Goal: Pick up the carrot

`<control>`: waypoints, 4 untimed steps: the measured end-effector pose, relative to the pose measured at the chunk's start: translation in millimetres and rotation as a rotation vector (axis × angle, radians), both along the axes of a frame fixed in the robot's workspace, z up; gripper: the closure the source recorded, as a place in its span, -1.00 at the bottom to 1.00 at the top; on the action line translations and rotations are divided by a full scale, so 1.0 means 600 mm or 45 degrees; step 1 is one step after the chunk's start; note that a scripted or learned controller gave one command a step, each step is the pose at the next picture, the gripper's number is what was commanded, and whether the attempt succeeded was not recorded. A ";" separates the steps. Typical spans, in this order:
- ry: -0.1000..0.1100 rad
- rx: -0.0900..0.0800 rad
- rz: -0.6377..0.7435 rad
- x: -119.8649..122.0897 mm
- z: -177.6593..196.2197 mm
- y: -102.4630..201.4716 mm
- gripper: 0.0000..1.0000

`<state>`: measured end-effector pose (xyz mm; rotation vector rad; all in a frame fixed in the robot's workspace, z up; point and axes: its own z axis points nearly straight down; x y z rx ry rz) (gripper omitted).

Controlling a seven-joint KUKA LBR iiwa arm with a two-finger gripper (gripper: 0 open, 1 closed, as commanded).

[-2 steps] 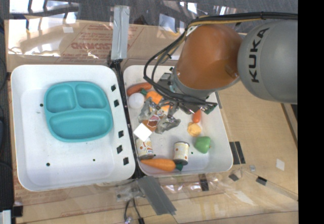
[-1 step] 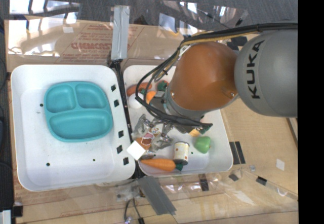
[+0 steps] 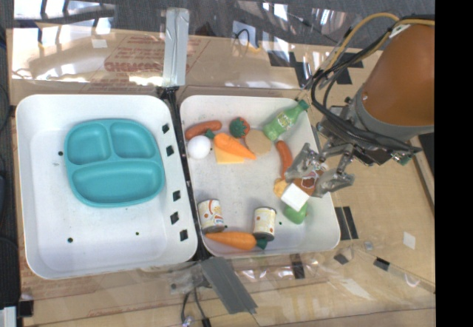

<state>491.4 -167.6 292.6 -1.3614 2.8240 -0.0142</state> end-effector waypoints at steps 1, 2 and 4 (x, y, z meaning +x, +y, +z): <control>0.021 0.012 -0.063 0.032 -0.145 -0.069 1.00; 0.020 0.014 -0.051 0.086 -0.249 -0.014 1.00; 0.011 0.007 -0.114 0.170 -0.218 -0.031 1.00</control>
